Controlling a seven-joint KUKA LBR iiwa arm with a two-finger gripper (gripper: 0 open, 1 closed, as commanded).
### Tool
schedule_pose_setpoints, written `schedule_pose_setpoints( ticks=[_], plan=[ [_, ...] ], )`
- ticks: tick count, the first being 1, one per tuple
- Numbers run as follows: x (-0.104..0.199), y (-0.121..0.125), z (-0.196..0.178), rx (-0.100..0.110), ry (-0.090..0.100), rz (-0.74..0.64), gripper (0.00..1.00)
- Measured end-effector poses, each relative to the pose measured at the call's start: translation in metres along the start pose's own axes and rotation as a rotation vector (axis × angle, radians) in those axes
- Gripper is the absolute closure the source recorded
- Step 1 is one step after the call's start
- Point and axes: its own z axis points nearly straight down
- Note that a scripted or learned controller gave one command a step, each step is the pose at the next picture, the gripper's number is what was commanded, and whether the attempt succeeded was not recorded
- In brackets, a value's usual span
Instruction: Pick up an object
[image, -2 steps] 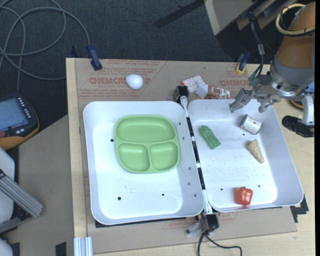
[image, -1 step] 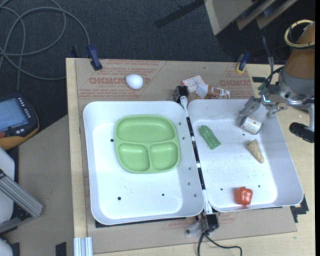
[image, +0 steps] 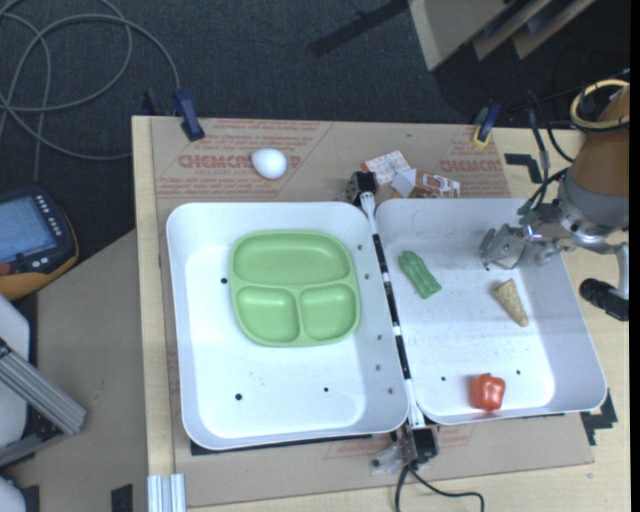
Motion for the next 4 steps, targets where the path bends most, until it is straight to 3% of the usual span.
schedule_pose_setpoints(
  ticks=[1,2,3,4],
  plan=[
    [0.034,-0.028,0.040,0.001,0.001,-0.001,0.00],
    [0.034,-0.027,0.030,-0.003,0.000,0.000,1.00],
    [-0.014,-0.029,0.002,-0.004,-0.002,0.001,1.00],
    [0.027,-0.042,-0.060,-0.004,-0.001,-0.002,1.00]
  ],
)
